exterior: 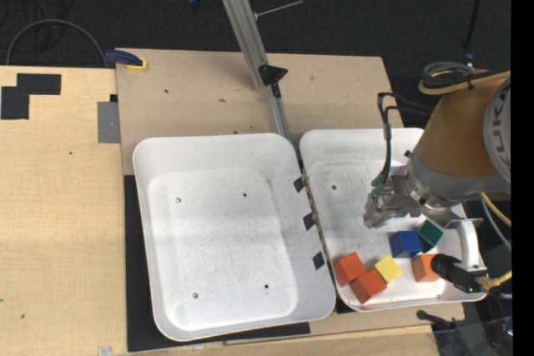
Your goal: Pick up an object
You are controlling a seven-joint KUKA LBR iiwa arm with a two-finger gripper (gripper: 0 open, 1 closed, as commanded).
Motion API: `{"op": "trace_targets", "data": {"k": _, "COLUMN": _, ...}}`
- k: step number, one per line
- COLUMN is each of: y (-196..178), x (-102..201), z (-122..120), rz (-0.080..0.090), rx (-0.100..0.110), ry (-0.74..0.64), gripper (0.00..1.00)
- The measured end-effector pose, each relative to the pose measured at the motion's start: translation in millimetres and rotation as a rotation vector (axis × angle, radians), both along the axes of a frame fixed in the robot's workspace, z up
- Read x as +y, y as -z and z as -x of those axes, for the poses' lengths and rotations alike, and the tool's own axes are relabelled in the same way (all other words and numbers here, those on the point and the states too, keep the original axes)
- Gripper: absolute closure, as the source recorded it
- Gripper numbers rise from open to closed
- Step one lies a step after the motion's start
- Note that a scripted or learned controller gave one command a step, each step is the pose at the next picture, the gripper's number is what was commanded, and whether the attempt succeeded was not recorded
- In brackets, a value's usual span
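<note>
— Where is the claw right now?

— In the right bin, a little right of that bin's middle, hanging under the grey and orange arm that comes in from the frame's right. It sits low over bare white floor. Whether it is spread or pressed together I cannot tell; the metal parts blur into one grey lump, and nothing visible sits between them.

— So which way do the objects lie from it?

— All toward the lower right of the frame. Nearest is the blue cube, just below and right of the claw. A green block peeks out beside it, partly under the arm. Further down sit the yellow cube and two red-orange blocks, close together near the bin's lower rim, and another orange block at the lower right corner.

— And the left bin?

— No objects in it that I can see.

— The move, then?

— My guess: a short shift toward the lower right to stand over the blue cube. It stands a little apart from the others, so it looks the easiest to take.
</note>
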State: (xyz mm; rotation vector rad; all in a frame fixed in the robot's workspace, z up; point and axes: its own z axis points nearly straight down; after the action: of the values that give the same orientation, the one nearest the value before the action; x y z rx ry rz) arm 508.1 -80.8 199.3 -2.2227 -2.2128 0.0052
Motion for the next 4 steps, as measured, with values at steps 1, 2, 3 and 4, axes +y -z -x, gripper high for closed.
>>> {"op": "trace_targets", "data": {"k": 1, "y": 0.4, "x": -0.1, "z": 0.1, "rz": 0.0, "rx": 0.001, "ry": 0.002, "gripper": 0.0}}
{"op": "trace_targets", "data": {"k": 2, "y": -9.3, "x": -0.9, "z": -0.2, "rz": -0.001, "rx": 0.001, "ry": 0.0, "gripper": 1.0}}
{"op": "trace_targets", "data": {"k": 3, "y": -8.9, "x": -0.9, "z": 0.0, "rz": -0.001, "rx": 0.002, "ry": 0.002, "gripper": 0.0}}
{"op": "trace_targets", "data": {"k": 4, "y": -18.7, "x": -1.7, "z": -0.5, "rz": -0.001, "rx": 0.003, "ry": 0.0, "gripper": 1.0}}
